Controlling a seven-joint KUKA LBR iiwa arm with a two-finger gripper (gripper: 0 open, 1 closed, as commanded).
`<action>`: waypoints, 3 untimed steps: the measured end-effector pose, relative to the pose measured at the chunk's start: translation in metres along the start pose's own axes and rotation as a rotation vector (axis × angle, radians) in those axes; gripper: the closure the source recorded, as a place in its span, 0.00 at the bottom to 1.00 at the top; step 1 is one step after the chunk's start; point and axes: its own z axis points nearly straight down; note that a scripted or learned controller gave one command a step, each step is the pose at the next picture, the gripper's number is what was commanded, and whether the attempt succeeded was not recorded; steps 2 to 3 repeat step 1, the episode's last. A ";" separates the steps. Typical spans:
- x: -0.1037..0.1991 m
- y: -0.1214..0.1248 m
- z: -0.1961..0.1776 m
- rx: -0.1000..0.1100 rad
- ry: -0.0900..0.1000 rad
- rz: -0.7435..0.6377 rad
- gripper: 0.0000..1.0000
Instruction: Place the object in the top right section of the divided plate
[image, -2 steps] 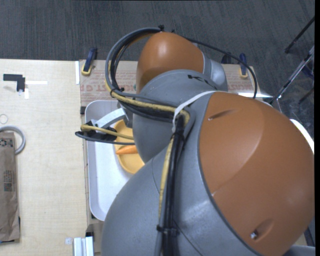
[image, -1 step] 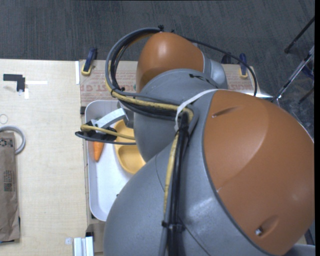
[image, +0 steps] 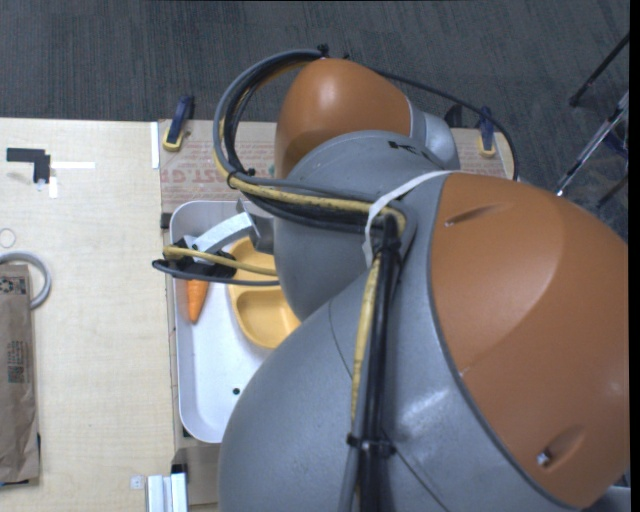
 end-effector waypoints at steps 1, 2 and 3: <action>-0.031 0.002 -0.138 0.004 0.007 0.108 1.00; -0.031 0.002 -0.138 0.004 0.007 0.108 1.00; -0.031 0.002 -0.138 0.004 0.007 0.108 1.00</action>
